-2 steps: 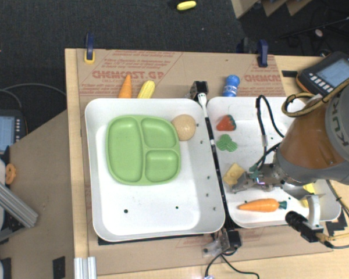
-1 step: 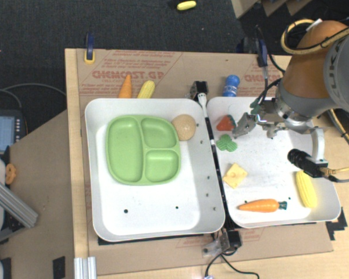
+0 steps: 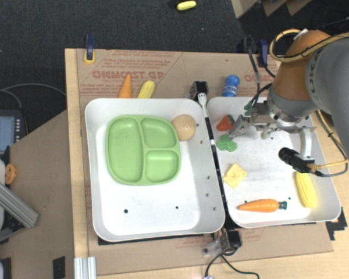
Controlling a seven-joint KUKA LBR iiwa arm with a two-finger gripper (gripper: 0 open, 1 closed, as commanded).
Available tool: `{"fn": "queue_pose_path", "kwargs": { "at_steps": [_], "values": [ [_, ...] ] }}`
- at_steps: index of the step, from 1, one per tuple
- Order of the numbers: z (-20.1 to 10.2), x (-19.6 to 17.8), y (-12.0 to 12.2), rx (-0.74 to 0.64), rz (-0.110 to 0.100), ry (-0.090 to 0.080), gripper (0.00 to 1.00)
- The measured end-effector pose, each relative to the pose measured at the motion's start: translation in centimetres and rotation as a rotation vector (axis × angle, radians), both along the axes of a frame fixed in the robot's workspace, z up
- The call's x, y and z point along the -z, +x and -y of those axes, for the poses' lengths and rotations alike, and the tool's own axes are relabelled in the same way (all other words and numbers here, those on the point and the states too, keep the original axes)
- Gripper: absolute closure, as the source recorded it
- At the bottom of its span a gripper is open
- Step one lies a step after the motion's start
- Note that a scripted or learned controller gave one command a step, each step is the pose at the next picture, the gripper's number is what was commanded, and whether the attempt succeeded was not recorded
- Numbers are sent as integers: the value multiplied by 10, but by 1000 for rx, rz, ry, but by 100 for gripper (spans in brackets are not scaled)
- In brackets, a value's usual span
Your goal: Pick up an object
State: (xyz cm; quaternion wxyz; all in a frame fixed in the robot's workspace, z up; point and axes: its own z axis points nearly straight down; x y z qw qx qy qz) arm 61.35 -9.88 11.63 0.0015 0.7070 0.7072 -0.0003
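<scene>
Hand sits low over the right bin, near the red piece and green piece at the bin's left wall. Can't tell how wide it is. I'd center over one piece, clear of the wall, before closing.

Camera view: fixed overhead, tilted down, far enough to frame both white bins; fingers sit right of centre.

Two white bins; two carrots, two corn cobs, one green divided plate, one cheese wedge.
</scene>
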Motion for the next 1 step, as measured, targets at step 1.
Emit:
{"fn": "queue_pose_path", "kwargs": {
  "at_steps": [1],
  "values": [
    [-6,34,55,-4,3,1,0]
  ]
}}
